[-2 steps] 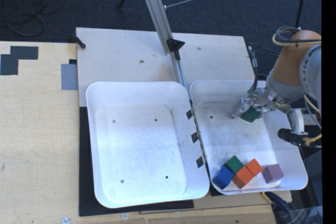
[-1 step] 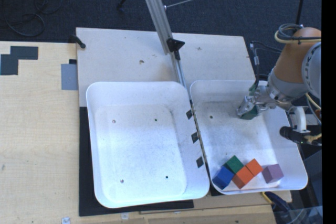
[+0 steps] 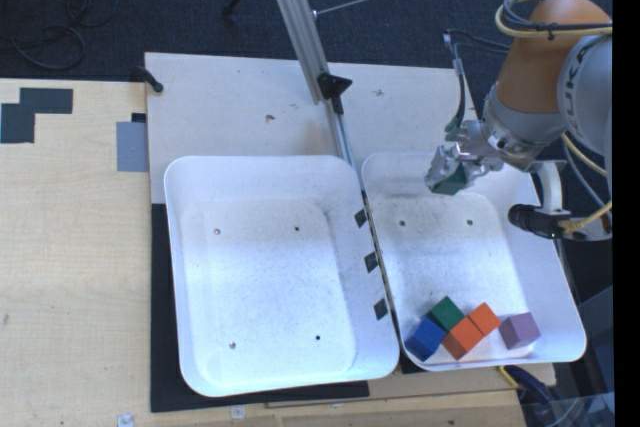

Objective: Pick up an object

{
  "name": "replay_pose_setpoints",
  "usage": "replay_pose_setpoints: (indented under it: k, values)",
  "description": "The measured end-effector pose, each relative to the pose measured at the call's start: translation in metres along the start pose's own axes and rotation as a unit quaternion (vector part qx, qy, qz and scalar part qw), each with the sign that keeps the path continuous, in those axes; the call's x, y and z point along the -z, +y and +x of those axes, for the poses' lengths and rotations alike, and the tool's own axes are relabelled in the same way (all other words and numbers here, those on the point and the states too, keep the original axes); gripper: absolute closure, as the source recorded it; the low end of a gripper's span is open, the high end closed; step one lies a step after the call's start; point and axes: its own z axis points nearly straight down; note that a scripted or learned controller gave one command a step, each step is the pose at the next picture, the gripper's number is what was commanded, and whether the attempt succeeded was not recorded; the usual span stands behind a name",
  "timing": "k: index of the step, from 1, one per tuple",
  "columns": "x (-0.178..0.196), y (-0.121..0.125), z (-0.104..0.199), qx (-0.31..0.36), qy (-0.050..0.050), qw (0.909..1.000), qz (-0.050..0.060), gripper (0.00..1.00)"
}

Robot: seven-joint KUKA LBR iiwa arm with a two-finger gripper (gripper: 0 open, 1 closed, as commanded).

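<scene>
My gripper [image 3: 449, 173] hangs over the far left part of the right bin [image 3: 560, 300], raised above its floor. A small dark green block [image 3: 455, 182] shows between its fingers, lifted clear of the bin. Near the bin's front edge lie a blue cube [image 3: 425, 338], a green cube [image 3: 447, 312], a red-orange block [image 3: 462, 339], an orange cube [image 3: 484, 317] and a purple cube [image 3: 519, 329], packed close together.
The left bin [image 3: 190, 215] sits beside the right one, with black clips [image 3: 371, 261] along the shared rim. A slanted aluminium bar [image 3: 300, 25] rises behind the bins. The arm's cables [image 3: 545, 215] hang at the right bin's far right side.
</scene>
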Motion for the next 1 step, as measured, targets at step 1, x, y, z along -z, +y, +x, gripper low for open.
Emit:
replay_pose_setpoints:
  k: [1]
  values:
    - [0.0608, 0.0001, 0.0815, 0.0, 0.001, 1.0, 0.001, 1.0]
